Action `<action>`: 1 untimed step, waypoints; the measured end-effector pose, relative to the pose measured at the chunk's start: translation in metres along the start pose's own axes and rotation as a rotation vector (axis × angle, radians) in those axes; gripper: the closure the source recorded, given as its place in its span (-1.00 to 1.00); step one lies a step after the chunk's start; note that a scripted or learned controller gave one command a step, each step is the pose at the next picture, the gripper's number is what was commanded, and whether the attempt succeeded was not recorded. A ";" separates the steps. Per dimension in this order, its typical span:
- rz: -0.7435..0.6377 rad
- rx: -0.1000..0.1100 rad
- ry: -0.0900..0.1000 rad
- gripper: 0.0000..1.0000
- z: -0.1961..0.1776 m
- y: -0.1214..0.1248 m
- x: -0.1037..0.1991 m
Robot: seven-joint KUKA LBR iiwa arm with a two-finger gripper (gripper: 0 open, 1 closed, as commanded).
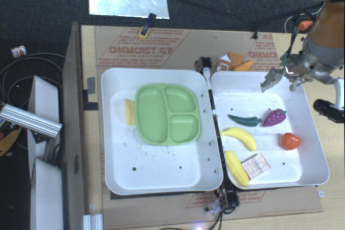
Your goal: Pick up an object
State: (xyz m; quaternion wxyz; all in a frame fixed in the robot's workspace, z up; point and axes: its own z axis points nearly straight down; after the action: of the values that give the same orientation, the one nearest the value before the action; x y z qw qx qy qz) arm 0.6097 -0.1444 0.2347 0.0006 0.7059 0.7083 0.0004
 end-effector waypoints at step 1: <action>0.003 0.002 0.007 -1.00 0.155 -0.024 0.024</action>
State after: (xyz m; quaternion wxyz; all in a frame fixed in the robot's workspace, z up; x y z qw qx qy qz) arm 0.5860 -0.1205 0.0797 -0.0026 0.7070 0.7072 0.0023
